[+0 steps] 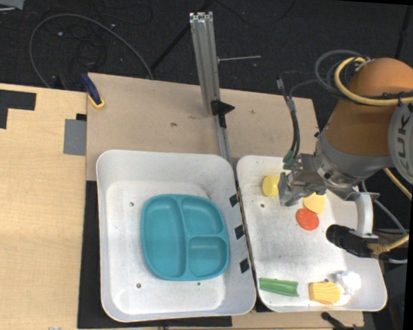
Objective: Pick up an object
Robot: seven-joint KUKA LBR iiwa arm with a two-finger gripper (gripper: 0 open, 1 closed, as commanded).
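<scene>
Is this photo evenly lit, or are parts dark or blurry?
Camera view: the bins and the teal tray are brightly and evenly lit, with only soft shadows; the floor behind the bench is almost black; the gripper looks slightly soft, its fingers hard to make out; the small toys in the right bin are a bit fuzzy.

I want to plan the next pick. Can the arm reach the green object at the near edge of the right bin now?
Probably yes. The green object lies apart from the yellow piece beside it, with bare bin floor between it and the gripper.
</scene>
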